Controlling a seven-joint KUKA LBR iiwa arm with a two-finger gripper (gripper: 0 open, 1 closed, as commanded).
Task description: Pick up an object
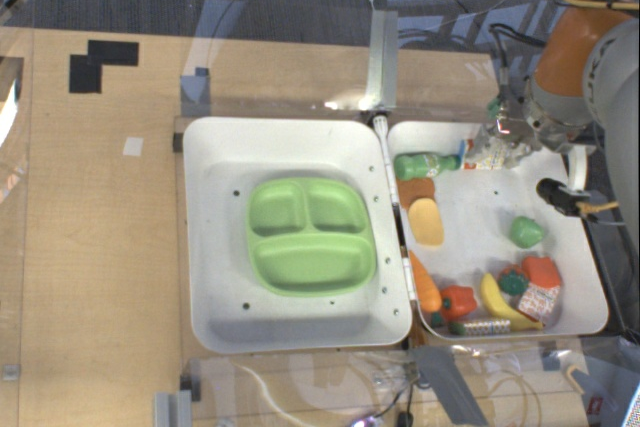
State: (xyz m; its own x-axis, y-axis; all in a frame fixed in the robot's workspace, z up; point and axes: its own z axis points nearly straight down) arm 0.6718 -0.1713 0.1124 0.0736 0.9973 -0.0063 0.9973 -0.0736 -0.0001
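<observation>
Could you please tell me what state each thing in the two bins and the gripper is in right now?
Green divided plastic plate: lying flat in the left white bin, compartments bare.
Green plastic bottle: on its side in the right white bin.
Yellow banana toy: lying flat among other toys.
Orange carrot toy: lying along the bin's left wall.
Gripper: low over the right bin's far edge.

The surface (pixel 100 245) looks like pale matt wood grain. Both bins (pixel 220 315) are smooth white plastic with a soft sheen. The green tray (pixel 310 235) is smooth, slightly glossy plastic. The divider post (pixel 383 55) at upper centre is brushed metal. The banana (pixel 500 303) looks glossy plastic.
</observation>
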